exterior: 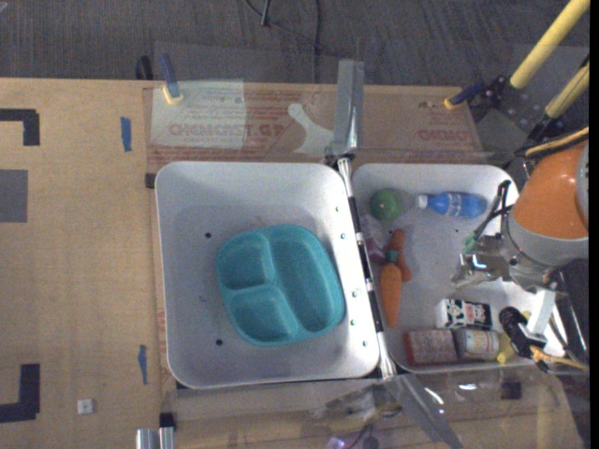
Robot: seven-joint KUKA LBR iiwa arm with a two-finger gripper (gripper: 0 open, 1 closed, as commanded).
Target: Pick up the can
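The can (432, 346) lies on its side along the near wall of the right bin (440, 178), its reddish label toward the divider between the bins. Touching its outer end lies a small pale bottle (479, 345), also on its side. Just behind the can rests a small black-and-white carton (466, 313). Toward the divider from the can lies a carrot (389, 293), with a smaller red-orange toy vegetable (397, 243) at its far tip. Farther back from the can sit a green ball (386, 203) and a water bottle with a blue cap (454, 204), the bottle lying on its side. My gripper (479, 262) hangs above the bin floor behind the carton, apart from the can, beneath my orange-banded wrist (554, 204); whether my fingers are spread or closed I cannot tell. Nothing is seen between them. Well across the divider from the can, the left bin (187, 204) holds a teal three-compartment plate (279, 284).
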